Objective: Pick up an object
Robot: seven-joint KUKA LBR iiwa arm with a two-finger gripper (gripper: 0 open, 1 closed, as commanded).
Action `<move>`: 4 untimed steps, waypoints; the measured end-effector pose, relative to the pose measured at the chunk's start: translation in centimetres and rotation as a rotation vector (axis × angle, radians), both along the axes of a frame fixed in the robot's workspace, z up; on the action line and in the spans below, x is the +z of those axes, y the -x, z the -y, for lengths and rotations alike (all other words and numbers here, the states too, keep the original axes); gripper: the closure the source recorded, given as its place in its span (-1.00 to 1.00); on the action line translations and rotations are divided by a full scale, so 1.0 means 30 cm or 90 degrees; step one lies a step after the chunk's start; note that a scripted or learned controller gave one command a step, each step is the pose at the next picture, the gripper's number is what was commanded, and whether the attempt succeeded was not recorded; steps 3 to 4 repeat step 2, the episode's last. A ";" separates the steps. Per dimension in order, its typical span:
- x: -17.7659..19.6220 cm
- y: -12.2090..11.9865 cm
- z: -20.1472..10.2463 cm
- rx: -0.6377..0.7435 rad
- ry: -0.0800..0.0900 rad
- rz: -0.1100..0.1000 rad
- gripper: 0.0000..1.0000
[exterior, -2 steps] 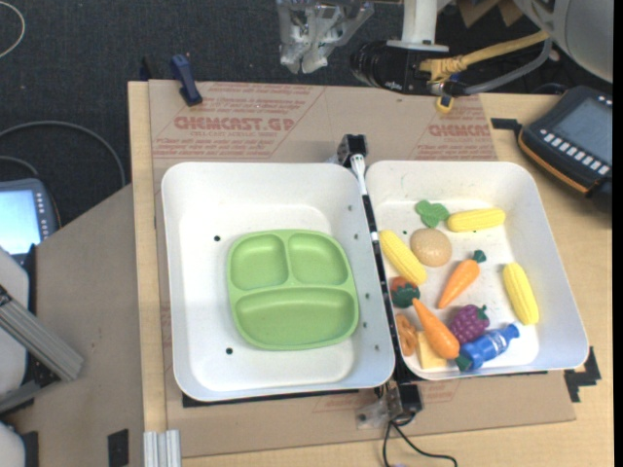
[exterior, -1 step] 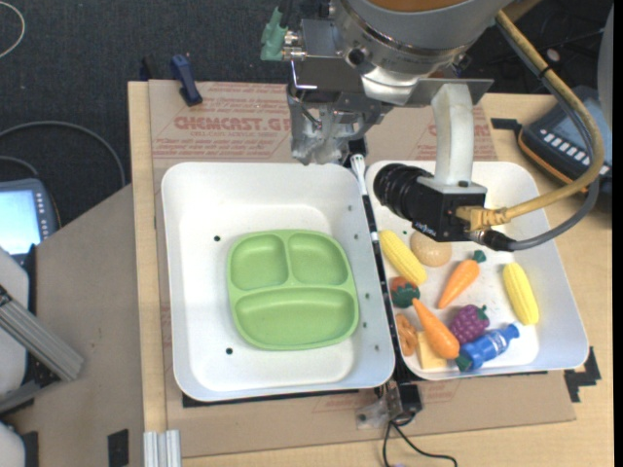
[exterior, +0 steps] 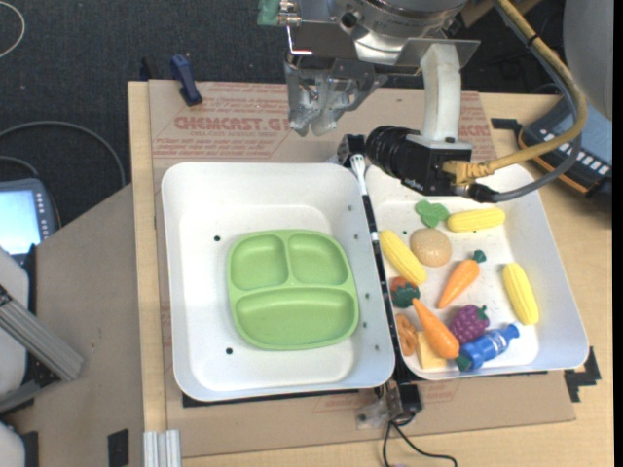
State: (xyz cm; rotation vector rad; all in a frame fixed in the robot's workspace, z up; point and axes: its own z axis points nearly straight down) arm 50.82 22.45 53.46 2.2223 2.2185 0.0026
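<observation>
Gripper hanging above the bench behind the left bin, over the cardboard; can't tell its state, nothing seen in it. Toy food sitting in the right bin: corn cobs, carrots, grapes, blue bottle. Green divided tray lying in left bin.

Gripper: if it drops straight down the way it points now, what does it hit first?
Probably the cardboard sheet behind the left bin, not the green tray. The gripper hangs above the bins' far edge, though depth is uncertain.
</observation>
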 end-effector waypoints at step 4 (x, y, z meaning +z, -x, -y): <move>0.005 0.110 -0.001 0.004 0.000 -0.004 1.00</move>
